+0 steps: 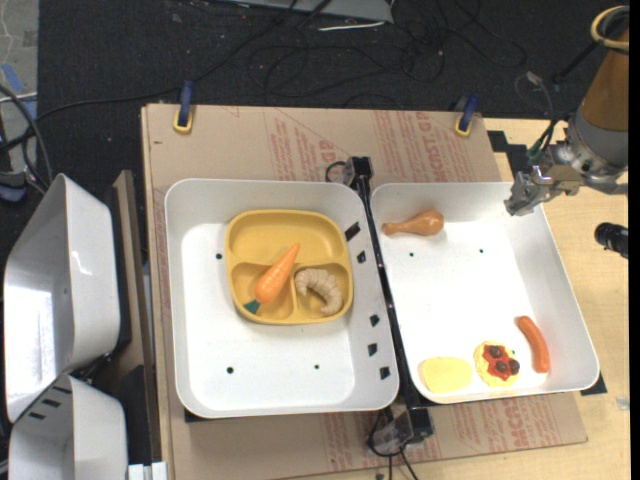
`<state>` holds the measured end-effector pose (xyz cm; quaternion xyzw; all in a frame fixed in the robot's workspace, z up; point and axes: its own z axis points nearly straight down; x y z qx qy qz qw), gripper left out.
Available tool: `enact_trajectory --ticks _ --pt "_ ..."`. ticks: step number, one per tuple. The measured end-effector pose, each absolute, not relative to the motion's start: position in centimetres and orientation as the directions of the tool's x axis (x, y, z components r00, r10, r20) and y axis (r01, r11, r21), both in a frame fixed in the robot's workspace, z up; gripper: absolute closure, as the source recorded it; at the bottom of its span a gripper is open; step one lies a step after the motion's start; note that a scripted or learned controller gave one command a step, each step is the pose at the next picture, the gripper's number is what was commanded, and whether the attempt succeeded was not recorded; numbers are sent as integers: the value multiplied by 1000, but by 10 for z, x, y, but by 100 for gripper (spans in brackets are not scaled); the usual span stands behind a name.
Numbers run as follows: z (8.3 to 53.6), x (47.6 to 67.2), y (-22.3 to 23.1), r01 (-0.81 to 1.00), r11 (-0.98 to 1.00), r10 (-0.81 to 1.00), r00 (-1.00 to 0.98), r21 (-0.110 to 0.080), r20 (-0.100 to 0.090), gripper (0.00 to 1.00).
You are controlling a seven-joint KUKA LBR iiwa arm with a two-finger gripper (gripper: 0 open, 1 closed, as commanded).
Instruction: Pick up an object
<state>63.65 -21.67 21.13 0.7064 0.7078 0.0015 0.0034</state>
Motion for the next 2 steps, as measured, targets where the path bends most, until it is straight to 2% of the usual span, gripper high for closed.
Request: enact_trajectory --ticks 1,2 --pt "257 635 -222 1000 1 1000 -1 7 -3 100" --pt "258 621 -161 1000 8 1000 -8 0 1 100"
